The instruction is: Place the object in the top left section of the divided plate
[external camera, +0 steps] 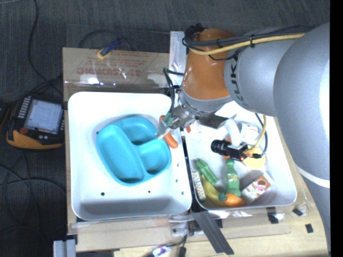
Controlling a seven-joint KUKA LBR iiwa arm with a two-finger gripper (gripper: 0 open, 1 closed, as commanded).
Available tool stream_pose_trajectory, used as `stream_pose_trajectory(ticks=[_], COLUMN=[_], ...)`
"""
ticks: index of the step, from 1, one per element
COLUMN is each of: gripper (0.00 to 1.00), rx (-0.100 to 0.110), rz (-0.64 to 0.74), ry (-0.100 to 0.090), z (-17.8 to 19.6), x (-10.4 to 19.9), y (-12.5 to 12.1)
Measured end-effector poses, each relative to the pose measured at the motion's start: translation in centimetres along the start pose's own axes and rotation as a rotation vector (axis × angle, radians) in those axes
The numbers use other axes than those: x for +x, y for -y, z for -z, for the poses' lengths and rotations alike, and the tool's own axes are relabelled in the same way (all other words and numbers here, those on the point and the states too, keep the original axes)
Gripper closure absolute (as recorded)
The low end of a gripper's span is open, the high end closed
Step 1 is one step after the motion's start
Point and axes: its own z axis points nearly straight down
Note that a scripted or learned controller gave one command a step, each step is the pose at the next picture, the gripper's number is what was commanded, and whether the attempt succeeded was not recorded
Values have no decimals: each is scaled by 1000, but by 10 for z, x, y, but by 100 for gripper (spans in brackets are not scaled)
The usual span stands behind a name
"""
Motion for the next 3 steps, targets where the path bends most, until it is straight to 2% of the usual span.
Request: stream_pose_trajectory(ticks=[1, 2, 3], gripper=[100, 100, 100], rx=[0, 1, -11], rz=[-32, -129, -166], ry=[-1, -1, 1], z=[0, -35, -80], x=[6, 42, 20], y=[-42, -70, -58])
